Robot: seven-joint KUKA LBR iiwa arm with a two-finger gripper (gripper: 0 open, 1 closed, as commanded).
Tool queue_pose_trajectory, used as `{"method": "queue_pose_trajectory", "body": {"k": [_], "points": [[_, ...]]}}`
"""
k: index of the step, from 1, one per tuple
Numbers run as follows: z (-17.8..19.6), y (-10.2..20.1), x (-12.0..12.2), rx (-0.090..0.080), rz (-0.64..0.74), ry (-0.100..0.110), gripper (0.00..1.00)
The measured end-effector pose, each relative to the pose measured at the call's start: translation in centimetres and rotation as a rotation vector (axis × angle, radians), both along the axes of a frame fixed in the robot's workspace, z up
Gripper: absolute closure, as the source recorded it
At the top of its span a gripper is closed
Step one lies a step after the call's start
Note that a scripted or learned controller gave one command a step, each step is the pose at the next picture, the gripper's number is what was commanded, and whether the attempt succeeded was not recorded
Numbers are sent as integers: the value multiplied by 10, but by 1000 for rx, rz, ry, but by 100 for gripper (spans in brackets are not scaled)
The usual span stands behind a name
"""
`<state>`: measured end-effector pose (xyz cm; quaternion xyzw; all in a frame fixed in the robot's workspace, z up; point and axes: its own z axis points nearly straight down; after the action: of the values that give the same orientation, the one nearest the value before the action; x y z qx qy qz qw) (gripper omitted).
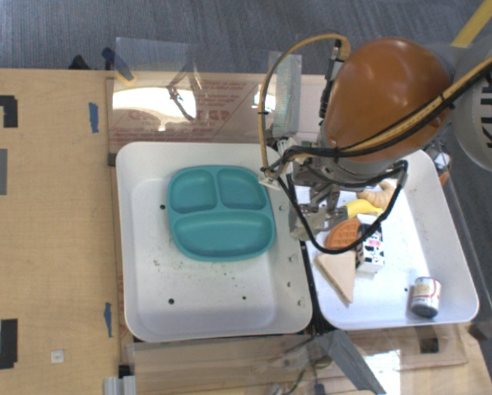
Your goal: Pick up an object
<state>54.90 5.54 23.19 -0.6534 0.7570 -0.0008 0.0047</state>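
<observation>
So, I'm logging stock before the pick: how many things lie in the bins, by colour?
Teal: 1, divided plate
Yellow: 1, banana-like piece
Orange-brown: 1, waffle-like piece
Tan: 1, wedge
Black-and-white: 1, small carton
Silver: 1, can
Total: 6

floor (pixel 229 6): grey carpet, yellow stripe (pixel 482 15) top right; bench (pixel 40 220): light wood, black corner marks, blue tape

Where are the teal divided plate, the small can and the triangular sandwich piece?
teal divided plate (pixel 221 214): camera view, centre of its large compartment.
small can (pixel 424 296): camera view, middle of its side.
triangular sandwich piece (pixel 339 273): camera view, middle of its top face.
</observation>
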Motion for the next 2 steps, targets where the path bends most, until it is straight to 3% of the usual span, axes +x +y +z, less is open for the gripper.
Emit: {"method": "queue_pose_trajectory", "body": {"k": [1, 2], "points": [[2, 14, -11, -2, 463, -1, 100], [-13, 31, -59, -5, 872, 5, 100]]}}
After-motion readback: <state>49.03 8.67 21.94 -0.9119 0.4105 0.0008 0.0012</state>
